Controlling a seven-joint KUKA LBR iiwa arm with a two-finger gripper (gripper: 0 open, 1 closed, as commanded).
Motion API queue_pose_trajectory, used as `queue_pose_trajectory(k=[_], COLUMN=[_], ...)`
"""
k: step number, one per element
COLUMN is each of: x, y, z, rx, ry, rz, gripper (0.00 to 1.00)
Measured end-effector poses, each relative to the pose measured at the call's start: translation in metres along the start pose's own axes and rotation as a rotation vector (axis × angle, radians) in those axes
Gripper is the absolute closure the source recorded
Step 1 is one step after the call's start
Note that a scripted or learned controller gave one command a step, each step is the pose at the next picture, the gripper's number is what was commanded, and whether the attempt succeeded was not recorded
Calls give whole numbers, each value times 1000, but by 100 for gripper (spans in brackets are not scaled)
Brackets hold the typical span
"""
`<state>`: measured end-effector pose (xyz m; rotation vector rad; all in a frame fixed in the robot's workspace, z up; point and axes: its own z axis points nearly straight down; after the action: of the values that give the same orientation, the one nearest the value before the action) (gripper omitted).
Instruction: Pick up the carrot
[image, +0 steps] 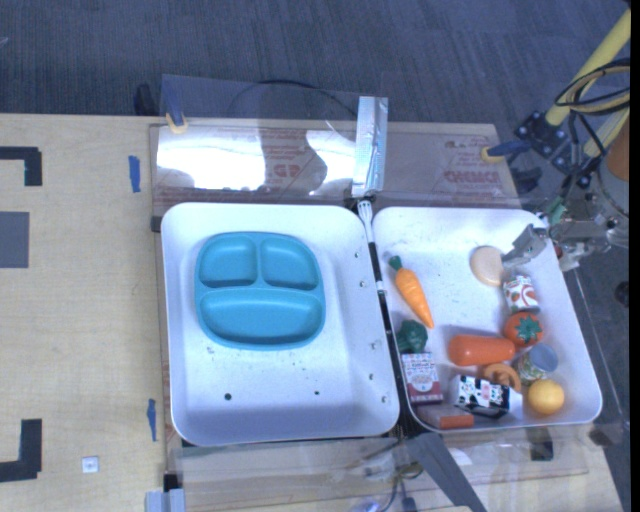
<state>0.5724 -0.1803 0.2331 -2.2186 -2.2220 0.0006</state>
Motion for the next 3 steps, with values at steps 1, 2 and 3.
queue_pose_trajectory(k=[1, 2, 3], x=[46, 65, 116], y=[-61, -89, -39], z=[81, 145, 44], rx=[4, -13, -13], ry=[2, -6, -2], rz=[-181, -226, -313], gripper=[0, 0, 0])
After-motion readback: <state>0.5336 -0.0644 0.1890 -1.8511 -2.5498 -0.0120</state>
